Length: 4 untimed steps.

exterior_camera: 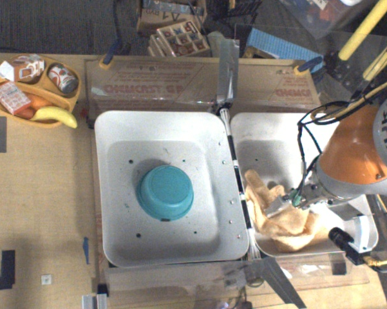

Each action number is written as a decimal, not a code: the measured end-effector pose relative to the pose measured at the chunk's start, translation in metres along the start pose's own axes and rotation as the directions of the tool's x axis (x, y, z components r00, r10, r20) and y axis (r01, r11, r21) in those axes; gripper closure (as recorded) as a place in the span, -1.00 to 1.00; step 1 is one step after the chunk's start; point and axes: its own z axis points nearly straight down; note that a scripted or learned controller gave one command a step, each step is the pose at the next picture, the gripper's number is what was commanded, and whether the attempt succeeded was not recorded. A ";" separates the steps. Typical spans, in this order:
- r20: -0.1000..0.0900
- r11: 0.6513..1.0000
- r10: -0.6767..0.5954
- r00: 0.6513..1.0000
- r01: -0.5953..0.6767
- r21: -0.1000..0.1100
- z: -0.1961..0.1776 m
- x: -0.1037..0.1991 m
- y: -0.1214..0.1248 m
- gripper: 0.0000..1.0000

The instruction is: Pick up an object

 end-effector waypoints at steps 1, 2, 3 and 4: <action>0.000 0.990 0.140 0.990 -0.140 0.006 0.010 -0.010 0.028 -1.00; 0.000 0.990 0.144 0.990 -0.144 0.001 0.001 -0.011 0.029 1.00; 0.000 0.990 0.144 0.990 -0.144 0.001 0.001 -0.011 0.029 -1.00; 0.003 0.995 0.097 0.995 -0.097 0.001 0.009 0.007 0.011 -1.00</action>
